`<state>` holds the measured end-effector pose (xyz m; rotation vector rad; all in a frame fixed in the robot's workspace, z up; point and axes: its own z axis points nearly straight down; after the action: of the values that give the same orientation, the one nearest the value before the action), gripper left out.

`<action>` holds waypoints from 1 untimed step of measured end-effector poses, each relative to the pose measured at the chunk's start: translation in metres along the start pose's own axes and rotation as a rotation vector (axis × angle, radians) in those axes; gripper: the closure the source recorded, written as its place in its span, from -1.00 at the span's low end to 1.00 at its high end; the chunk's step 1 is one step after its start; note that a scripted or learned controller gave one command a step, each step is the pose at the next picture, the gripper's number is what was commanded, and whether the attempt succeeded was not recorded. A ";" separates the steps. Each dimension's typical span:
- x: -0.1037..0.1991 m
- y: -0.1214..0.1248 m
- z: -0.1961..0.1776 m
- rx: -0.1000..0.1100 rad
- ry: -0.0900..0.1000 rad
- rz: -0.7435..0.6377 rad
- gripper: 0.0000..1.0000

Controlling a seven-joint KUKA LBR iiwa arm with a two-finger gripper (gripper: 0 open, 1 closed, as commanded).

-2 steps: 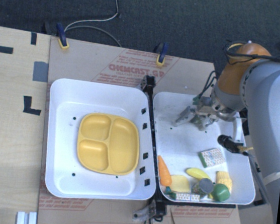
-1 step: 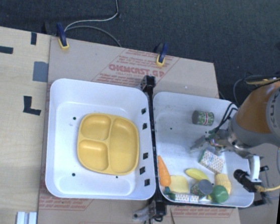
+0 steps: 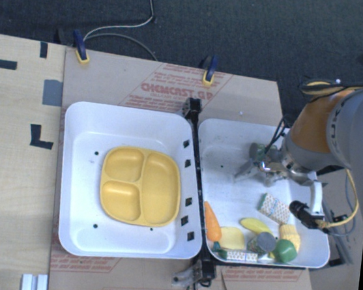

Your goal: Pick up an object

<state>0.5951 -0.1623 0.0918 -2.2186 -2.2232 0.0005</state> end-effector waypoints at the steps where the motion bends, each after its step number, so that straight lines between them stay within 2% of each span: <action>1: 0.019 0.064 0.009 0.044 0.003 0.014 -1.00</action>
<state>0.6595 -0.1428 0.0826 -2.2099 -2.1843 0.0466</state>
